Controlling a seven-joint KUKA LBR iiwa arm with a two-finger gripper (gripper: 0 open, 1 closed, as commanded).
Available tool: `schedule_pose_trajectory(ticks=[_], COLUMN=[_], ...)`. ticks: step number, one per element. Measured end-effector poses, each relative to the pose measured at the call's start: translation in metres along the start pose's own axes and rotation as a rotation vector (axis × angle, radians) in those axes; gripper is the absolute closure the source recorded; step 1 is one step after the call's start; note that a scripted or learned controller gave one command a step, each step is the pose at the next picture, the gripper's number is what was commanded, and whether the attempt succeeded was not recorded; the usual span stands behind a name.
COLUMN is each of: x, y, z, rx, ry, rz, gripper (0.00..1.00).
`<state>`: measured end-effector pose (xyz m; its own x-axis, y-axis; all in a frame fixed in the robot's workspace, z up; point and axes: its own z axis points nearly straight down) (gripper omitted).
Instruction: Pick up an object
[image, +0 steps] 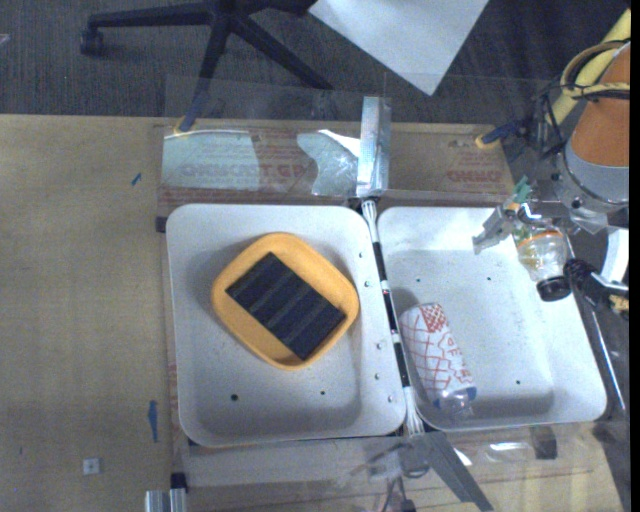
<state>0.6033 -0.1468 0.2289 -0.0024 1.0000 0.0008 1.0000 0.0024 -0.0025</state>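
Overhead camera: on your tabletop (80, 300) two white bins sit side by side. In the left bin (195, 405) a yellow dish (285, 300) with a black ribbed panel lies near the middle, turned at a slant. In the right bin (525, 375) a bottle with a red-and-white wrap (437, 355) lies on its side along the left wall, its clear end toward the near edge. Your grey arm (600, 140), with its orange band, reaches in at the right. The pincer (515, 235) hangs over the right bin's far right corner, well apart from the bottle. A small clear, yellowish item (541, 250) shows right against the pincer. You cannot tell from here how far the pincer is open, or whether it grips that item.
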Motion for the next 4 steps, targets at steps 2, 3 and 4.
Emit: schedule_pose_trajectory(ticks=[2,3,4], x=[-0.023,-0.068,-0.007], y=[-0.026,-0.003,0.030], z=[0.113,0.135,0.025], rx=[-0.004,-0.004,-0.007], ry=[-0.002,0.010,-0.005], rz=[-0.085,-0.278,-0.634], gripper=[0.00,0.00,0.00])
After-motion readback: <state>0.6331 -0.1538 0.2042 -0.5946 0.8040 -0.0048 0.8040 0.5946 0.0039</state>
